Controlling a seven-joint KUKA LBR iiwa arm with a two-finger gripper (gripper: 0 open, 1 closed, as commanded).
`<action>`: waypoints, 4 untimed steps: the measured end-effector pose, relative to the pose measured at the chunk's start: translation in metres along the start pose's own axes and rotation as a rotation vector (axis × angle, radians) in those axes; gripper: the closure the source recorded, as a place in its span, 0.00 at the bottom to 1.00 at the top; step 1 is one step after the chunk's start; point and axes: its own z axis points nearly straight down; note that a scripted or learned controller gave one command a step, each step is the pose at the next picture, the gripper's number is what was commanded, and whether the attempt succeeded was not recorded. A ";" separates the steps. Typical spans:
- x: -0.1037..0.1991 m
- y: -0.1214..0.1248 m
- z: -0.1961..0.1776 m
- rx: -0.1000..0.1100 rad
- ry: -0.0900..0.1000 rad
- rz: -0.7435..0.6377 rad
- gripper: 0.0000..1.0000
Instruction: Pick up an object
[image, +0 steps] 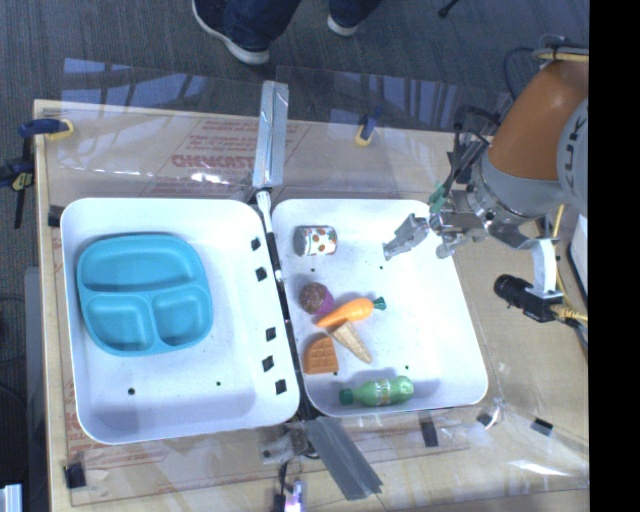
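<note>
Objects for picking lie clustered in the right bin, toward its left wall — largest first, the green bottle along the near rim, the carrot, a cone and a waffle piece, a purple ball, a small can. The left bin holds a blue divided tray. The gripper hovers over bare floor at the far right, apparently released and grasping nothing — the carrot overlapping the cone could hinder a clean grab.

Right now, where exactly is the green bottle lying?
In the camera view, the green bottle lies on its side near the front edge of the right bin, just below the waffle piece and the ice cream cone.
</note>
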 end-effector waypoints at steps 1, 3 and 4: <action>0.024 0.003 0.158 0.001 0.000 -0.053 0.00; 0.035 -0.042 0.168 0.001 0.000 -0.113 1.00; 0.084 -0.020 0.053 -0.004 -0.001 -0.213 1.00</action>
